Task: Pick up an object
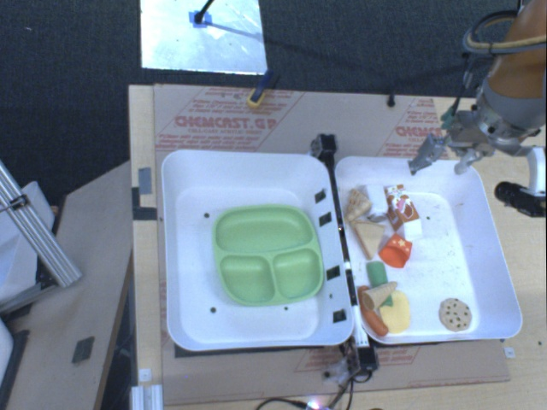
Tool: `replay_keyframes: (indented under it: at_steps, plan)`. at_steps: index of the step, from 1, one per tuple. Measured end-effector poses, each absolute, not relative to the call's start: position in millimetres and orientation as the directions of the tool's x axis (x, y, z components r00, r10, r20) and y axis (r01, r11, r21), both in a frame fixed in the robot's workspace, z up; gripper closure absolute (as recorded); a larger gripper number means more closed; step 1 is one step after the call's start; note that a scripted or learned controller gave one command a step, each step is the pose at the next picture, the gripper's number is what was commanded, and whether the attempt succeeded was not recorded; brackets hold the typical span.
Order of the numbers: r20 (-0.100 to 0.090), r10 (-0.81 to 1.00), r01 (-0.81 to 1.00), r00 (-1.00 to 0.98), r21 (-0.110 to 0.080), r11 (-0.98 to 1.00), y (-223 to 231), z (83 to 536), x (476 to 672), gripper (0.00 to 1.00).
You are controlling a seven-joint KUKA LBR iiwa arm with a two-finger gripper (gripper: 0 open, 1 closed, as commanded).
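My gripper (pixel 444 157) hangs above the far rim of the right bin (pixel 479 229), its two fingers spread open with nothing between them. Below it in that bin lie several toy foods: a red and white carton (pixel 400 205), a tan wedge (pixel 369 234), a folded pastry (pixel 357 203), an orange-red piece (pixel 396 251), a green block (pixel 376 272), a cone-like piece (pixel 376 295), a yellow piece (pixel 395 314) and a chocolate chip cookie (pixel 455 314).
The left bin (pixel 188 195) holds a green divided plate (pixel 265 254). A black divider strip (pixel 335 229) runs between the bins. A shiny metal sheet (pixel 203 22) lies beyond the bench, and a yellow clip (pixel 256 97) sits at its far edge.
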State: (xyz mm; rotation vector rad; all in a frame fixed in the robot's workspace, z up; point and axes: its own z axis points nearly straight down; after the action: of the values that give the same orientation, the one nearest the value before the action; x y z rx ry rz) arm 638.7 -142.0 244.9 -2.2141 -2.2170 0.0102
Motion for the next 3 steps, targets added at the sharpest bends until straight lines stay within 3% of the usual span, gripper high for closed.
replay_keyframes:
  at_steps: [1,3]
  plan:
    - [-0.001,1.0,1.0,-0.003,0.002,0.003,-141.7,253.0,640.7,0.0]
    - [0.0,1.0,1.0,-0.001,-0.003,0.001,-138.2,132.2,635.6,0.0]
